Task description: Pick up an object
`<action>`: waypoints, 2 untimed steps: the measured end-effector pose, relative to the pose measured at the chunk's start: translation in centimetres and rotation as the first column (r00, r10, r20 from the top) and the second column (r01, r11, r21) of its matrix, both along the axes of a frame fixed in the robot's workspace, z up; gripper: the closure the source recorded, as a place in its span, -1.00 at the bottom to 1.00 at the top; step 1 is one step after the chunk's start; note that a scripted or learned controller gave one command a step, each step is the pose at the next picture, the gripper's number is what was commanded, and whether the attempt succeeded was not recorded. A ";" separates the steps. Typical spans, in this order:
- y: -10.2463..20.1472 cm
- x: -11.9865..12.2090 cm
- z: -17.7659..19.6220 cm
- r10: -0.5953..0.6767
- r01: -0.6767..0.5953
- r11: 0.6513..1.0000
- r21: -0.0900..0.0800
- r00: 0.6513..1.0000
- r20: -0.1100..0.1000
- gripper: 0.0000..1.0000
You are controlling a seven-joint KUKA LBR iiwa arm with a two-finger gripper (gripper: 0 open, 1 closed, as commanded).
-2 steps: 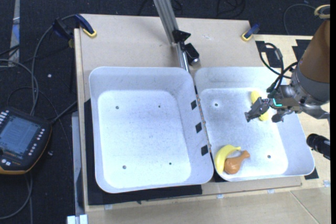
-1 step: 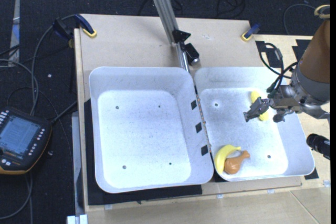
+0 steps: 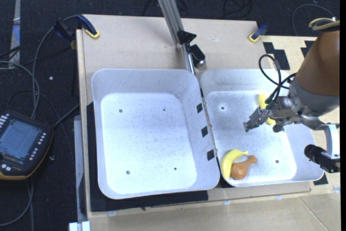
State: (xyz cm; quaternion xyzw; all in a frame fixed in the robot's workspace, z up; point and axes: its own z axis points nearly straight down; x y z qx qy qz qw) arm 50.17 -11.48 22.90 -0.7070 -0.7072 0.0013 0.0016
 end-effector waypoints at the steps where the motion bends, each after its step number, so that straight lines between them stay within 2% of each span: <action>1: -0.1 0.8 -5.6 0.000 0.000 1.000 0.000 1.000 -0.001 -1.00; 2: 0.0 1.3 -11.7 0.000 0.000 1.000 0.001 1.000 -0.002 -1.00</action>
